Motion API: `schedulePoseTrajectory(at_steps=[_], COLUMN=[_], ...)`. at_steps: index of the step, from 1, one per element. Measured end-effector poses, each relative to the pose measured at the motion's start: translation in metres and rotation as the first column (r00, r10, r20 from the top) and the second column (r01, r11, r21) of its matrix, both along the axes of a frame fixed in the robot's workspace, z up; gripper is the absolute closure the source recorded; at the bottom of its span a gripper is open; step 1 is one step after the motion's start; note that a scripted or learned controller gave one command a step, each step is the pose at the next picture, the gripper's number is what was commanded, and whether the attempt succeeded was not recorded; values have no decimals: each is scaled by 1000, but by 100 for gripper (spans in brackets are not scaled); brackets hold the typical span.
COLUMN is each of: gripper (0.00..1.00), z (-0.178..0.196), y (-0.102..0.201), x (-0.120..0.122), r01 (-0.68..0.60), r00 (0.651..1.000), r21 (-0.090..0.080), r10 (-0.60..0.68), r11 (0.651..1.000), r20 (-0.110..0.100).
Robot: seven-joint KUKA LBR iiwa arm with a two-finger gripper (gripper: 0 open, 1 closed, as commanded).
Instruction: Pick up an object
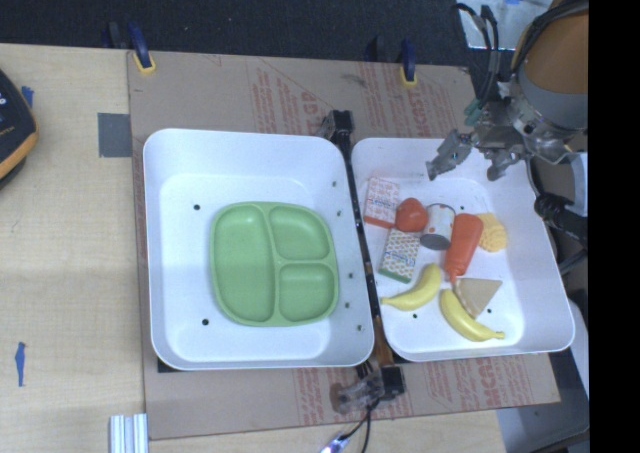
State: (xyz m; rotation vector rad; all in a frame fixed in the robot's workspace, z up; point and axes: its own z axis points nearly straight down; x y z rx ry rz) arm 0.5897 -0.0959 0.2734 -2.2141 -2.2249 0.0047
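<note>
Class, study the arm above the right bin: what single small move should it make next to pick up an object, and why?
Probably lower the gripper toward the red tomato-like toy just below it. The fingers look spread and hold nothing, hovering over the right bin's upper part, while the toys lie clustered lower down, so a short descent toward the nearest one seems sensible.

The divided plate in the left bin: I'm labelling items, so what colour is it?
Pale green divided plate, clearest in the camera view.

Upper right of the frame: a grey arm with an orange band, black cables, and a metallic 2-finger end effector.
</note>
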Motion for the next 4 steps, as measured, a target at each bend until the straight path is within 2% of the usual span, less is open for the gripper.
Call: schedulePoseTrajectory(at_steps=[1,2,3,4], gripper=[0,0,0,0], z=[-82,-153,-177,-179], y=[6,-10,-11,-76], x=[59,41,33,-11], r01=[-1,1,1,3], r00=[1000,1000,1000,1000], r21=[-2,-1,-2,-1], r10=[1,-1,-1,-3], r11=[1000,1000,1000,1000], r20=[-1,-1,9,1])
